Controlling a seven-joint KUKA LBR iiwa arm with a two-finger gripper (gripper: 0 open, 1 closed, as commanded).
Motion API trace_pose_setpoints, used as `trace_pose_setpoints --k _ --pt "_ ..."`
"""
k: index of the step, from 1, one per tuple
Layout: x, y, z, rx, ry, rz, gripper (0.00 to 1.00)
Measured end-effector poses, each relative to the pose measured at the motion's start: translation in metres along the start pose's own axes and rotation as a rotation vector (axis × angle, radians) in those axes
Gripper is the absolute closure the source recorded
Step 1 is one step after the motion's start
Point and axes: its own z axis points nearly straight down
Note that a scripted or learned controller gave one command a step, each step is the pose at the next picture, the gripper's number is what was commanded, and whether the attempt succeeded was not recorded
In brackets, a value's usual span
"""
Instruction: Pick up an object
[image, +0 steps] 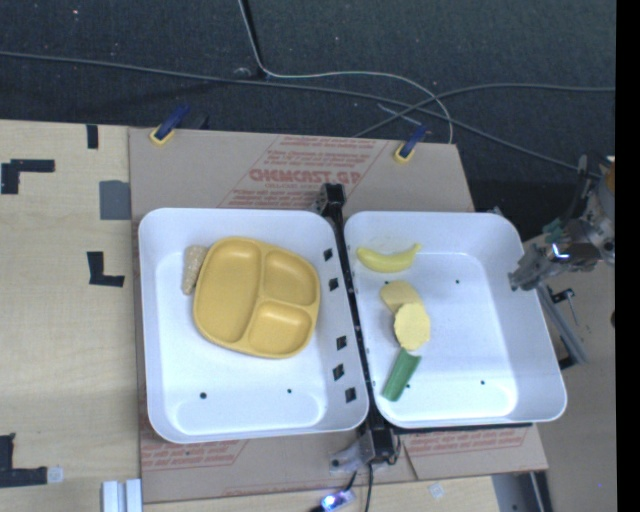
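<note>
Lying in the right bin (500, 235), the banana (387, 258) ran left-right, ends curling up; cucumber (401, 373) slanted beneath. Gripper (545, 262) hung beside the rim, state unclear. Cardboard (300, 165) lay underneath.

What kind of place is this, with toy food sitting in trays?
Probably a robotics lab test bench. Two white bins sit clamped on cardboard, holding a yellow divided plate and a toy banana, with cables trailing behind and a gripper at the edge.
</note>
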Motion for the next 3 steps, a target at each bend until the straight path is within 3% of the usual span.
trace_pose_setpoints --k 3 --pt "0.153 0.074 0.017 0.007 0.003 -0.004 1.0"
